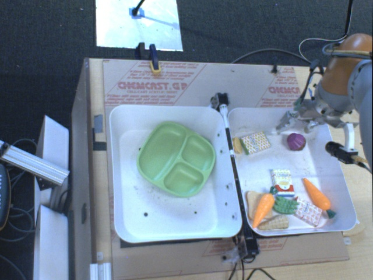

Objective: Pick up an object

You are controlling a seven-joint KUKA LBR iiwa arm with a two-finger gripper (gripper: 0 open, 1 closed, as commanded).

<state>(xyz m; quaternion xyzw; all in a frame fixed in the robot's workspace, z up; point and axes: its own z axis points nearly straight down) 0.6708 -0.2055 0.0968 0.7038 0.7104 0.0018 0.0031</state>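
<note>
Purple onion (296,141) round, no clear long axis; gripper (291,121) just above-left, open/closed state indiscernible.

I see the scene through one fixed camera mounted above the worktop (175,77), looking down at a slant. It sits far enough back to take in both white bins (125,156) side by side, with the arm (344,80) at the right.
</note>
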